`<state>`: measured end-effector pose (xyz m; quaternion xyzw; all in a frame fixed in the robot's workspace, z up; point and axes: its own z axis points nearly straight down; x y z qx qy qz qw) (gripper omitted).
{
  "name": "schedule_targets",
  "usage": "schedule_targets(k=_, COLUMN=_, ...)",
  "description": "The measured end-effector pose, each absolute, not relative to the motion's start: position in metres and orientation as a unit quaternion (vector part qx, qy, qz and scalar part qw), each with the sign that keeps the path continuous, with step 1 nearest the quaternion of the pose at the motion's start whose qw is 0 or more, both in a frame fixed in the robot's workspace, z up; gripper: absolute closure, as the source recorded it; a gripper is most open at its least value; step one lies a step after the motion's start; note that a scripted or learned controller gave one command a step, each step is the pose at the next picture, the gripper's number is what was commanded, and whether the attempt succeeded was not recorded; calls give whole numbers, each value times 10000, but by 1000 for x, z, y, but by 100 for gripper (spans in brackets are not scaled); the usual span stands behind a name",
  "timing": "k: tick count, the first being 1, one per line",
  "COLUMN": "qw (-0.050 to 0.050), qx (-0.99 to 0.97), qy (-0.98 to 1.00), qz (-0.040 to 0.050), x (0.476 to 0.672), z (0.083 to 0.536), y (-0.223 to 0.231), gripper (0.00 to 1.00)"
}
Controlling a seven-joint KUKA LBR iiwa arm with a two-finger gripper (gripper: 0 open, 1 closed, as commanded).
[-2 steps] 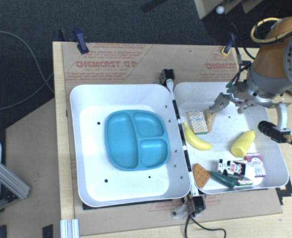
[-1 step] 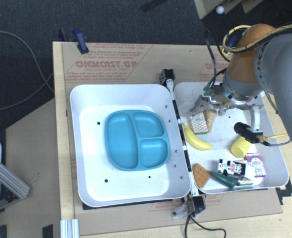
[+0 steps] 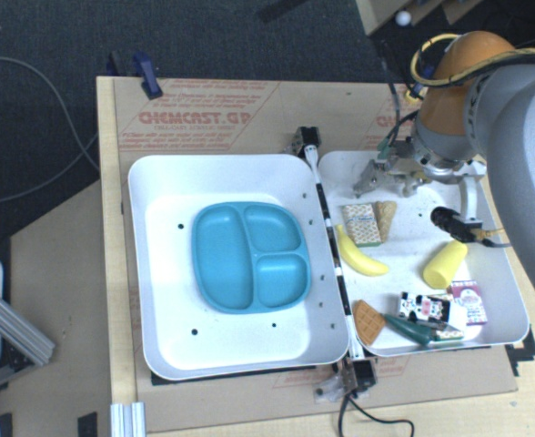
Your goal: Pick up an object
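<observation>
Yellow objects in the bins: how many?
2. A banana lies at the inner edge of the bin under the arm; a yellow cylinder lies in the same bin, nearer the arm. The arm may hide others.

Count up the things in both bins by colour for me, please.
Blue: 1, the divided plate
Yellow: 2, the banana and a block
Tan: 3, a checkered packet, a cone and a wafer wedge
Green: 1, a long tool
Printed: 2, a black-and-white carton and a pink carton
Total: 9
</observation>
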<state>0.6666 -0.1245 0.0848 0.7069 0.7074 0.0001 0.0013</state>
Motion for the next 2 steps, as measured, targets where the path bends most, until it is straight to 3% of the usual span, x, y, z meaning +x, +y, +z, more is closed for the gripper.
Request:
schedule_targets(k=1, qw=-8, qx=7067, qy=7075, qz=-4, x=630, z=85, y=-99, gripper=0)
schedule_targets(k=2, qw=2, qx=7067, qy=7075, qz=-3, x=630, z=95, y=-99, gripper=100)
